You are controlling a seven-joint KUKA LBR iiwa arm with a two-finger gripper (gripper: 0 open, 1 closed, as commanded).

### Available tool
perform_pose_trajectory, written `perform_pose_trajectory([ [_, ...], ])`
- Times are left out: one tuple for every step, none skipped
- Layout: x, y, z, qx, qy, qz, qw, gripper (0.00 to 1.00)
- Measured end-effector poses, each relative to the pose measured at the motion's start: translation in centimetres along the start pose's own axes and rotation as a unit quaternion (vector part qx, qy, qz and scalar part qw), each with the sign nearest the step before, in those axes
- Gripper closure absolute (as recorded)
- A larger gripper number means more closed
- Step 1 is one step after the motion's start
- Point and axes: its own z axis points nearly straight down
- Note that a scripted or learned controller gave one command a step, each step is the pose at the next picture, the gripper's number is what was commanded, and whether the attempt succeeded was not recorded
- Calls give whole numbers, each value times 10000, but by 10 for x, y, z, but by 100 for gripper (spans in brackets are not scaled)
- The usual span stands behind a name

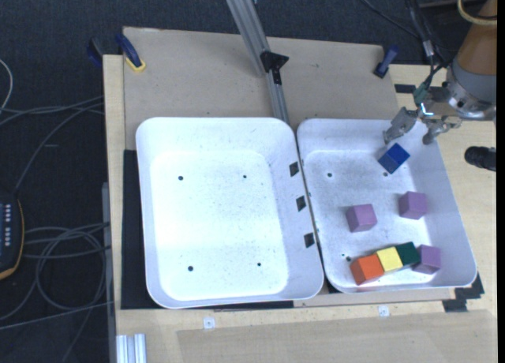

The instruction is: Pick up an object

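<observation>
Hand (417, 126) spread wide over the blue cube (394, 157), near the right bin's (442, 166) far edge, gripping nothing. Cube looks light and rigid; pinch two flat opposite faces.

A dark grey carpeted floor (47, 6) surrounds a pale wooden bench (205, 77). Thin black cables (47, 196) loop over the carpet far to the left of the tool, beside a dark device with an orange edge (8, 235). Blue clamps (130, 52) grip the bench's far corners — one (385, 60) sits just left of the tool. A slanted grey metal pole (248, 22) rises from the bench — light is even, soft.
</observation>
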Motion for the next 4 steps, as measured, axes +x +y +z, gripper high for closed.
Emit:
perform_pose_trajectory([
  [-3, 0, 43, 2, 0, 6, 10000, 0],
  [-3, 2, 28, -34, -8, 3, 10000, 100],
  [1, 4, -37, -74, -18, -2, 10000, 100],
  [2, 4, -78, -54, -12, 3, 10000, 100],
])
